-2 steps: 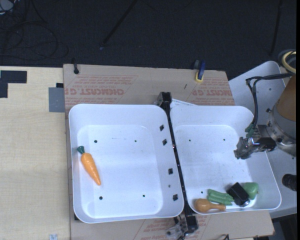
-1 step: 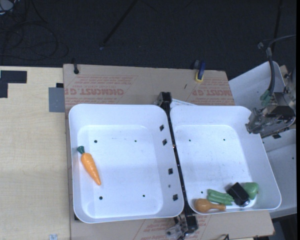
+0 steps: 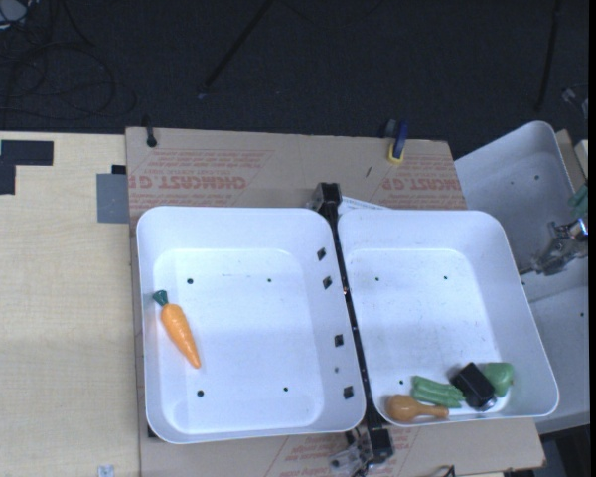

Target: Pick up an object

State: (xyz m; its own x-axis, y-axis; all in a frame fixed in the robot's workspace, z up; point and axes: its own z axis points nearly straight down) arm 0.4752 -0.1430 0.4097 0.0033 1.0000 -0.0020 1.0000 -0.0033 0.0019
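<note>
Two shallow white bins sit side by side on a sheet of printed cardboard [image 3: 278,172], which lies on the pale wooden counter [image 3: 50,296]. In the left bin [image 3: 248,336] an orange toy carrot [image 3: 180,334] lies alone near the left wall. Its green top points toward the far-left corner and its tip toward the near edge.

The right bin [image 3: 427,306] has its objects crowded into the near-right corner. A black block [image 3: 474,385] rests against a rounded green piece [image 3: 499,374], with a green pod-shaped toy [image 3: 437,391] just beside it on the left. A yellow-orange gourd-shaped toy [image 3: 415,408] lies against the near rim, touching or almost touching the pod.

The carrot and the corner cluster are well apart, separated by the dark strip with black clips [image 3: 343,296] where the bins meet. A yellow-and-blue clamp [image 3: 397,142] grips the far edge of the cardboard. A grey metal plate [image 3: 517,167] juts out past the right bin, with a small metal fitting [image 3: 559,246] at its side.

Whether the gripper is open or closed cannot be told from here, and neither can its position relative to any of the toys. All of them are lying in the bins.
</note>
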